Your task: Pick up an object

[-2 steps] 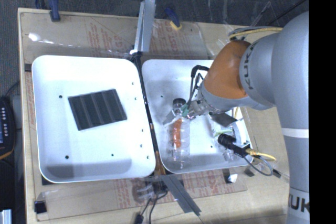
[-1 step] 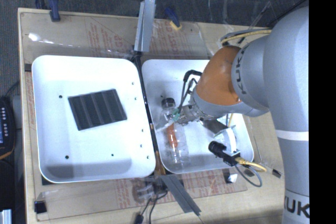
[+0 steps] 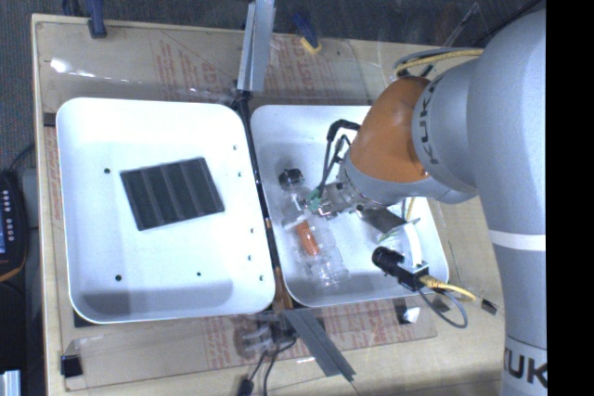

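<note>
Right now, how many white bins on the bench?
2: left bin holding a dark ribbed pad; right bin under the arm, partly hidden.

Grey KUKA arm (image 3: 501,116) reaching in from the right.
Orange-banded wrist (image 3: 394,144) bent downward; two-finger gripper (image 3: 325,198) low, pointing left.

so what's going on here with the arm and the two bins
A grey KUKA arm reaches in from the right over the right-hand bin. Its hand sits low over a clear plastic bottle with an orange label lying in that bin, next to a small dark object. Whether anything is gripped is not clear. The left bin holds a dark ribbed slab, lying flat.
</note>
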You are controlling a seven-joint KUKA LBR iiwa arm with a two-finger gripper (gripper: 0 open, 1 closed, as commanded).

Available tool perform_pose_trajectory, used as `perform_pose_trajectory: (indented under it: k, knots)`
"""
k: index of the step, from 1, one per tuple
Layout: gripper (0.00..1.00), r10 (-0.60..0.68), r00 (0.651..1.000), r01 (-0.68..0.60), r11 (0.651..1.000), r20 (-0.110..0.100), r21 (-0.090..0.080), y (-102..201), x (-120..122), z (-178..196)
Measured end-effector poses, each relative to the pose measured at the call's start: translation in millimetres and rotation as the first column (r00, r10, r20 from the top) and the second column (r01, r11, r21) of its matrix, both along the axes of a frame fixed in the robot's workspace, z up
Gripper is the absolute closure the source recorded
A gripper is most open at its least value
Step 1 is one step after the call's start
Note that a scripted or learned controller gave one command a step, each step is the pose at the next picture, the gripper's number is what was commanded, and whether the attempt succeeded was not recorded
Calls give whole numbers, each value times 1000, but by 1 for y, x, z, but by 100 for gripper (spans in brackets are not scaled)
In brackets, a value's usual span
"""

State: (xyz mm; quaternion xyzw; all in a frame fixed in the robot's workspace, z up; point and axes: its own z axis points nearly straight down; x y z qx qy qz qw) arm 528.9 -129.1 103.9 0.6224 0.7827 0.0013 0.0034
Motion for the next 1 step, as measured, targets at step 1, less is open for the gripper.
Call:
perform_pose_trajectory:
  k: [1]
  knots:
    - [100, -117, 993, 117, 993, -10, 2, -12, 37, 64]
